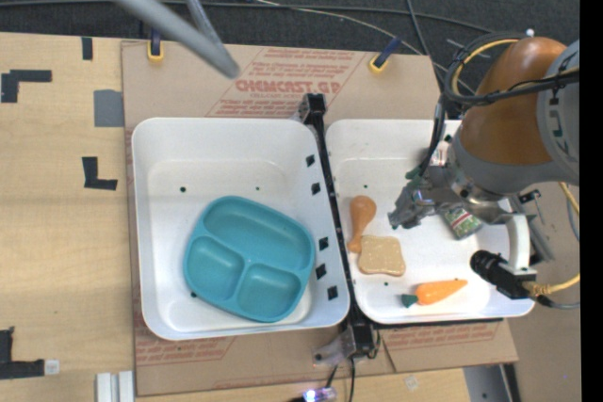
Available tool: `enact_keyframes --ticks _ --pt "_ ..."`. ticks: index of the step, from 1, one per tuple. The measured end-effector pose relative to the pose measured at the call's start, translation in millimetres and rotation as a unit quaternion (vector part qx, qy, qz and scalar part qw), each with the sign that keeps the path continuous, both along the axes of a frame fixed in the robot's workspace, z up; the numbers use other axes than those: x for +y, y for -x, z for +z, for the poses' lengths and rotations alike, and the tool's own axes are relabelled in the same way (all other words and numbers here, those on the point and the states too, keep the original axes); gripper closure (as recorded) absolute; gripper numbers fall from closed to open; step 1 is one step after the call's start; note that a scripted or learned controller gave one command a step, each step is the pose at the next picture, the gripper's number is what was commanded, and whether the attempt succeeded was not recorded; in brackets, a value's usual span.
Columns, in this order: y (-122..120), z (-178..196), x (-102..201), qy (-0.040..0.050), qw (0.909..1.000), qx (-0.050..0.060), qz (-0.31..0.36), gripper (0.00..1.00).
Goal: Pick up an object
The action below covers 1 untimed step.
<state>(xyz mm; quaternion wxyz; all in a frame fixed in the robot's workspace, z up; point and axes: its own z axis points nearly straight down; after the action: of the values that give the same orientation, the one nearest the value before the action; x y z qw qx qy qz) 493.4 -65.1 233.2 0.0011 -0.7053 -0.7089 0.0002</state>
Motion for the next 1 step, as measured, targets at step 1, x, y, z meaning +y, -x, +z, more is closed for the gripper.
enact_keyframes --ticks 1 --pt "-7.4 -7.2 49.0 0.0003 1.0000 0.000 0.000 1.00"
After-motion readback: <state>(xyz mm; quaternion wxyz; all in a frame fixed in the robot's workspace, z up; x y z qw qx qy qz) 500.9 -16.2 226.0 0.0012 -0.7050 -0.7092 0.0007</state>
